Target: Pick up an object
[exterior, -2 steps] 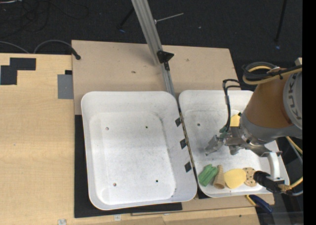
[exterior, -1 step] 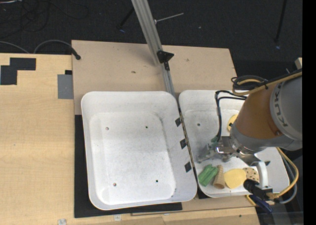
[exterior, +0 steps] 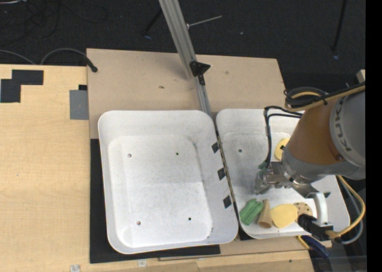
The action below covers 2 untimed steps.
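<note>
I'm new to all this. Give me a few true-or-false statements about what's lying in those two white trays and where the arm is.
1. The end effector is over the right bin. True.
2. A green object lies in the left bin. False: it lies in the right bin, near the front edge.
3. A yellow object lies in the right bin. True.
4. The arm reaches in from the picture's left. False: it comes from the right.

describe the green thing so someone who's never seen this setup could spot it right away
Find the right-hand white bin, the one the arm reaches into, and look along its near edge. The green object lies at the left end of a small cluster there, beside a tan piece and a yellow one; it alone is green.
</note>
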Motion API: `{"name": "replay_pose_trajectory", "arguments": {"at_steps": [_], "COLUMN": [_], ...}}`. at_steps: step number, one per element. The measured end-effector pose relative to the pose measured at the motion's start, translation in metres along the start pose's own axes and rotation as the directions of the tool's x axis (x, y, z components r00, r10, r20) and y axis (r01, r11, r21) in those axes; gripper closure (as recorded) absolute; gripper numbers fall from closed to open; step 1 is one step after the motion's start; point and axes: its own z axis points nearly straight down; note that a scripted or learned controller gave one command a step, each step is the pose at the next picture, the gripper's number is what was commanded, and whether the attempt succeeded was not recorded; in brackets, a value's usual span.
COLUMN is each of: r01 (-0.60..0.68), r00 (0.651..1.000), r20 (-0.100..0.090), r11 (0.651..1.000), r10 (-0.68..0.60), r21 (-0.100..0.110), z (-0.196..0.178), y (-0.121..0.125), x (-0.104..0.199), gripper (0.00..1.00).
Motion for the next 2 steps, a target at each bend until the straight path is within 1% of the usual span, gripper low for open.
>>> {"name": "replay_pose_trajectory", "arguments": {"at_steps": [1,2], "r01": [0.009,0.008], "r00": [1.0,1.0], "r20": [0.001,0.001], "r11": [1.0,1.0], "r10": [-0.009,-0.008], "r21": [-0.008,-0.007], "z": [-0.057,-0.099], "y": [0.006,0.008], "x": [0.007,0.005], "gripper": [1.0,1.0]}}
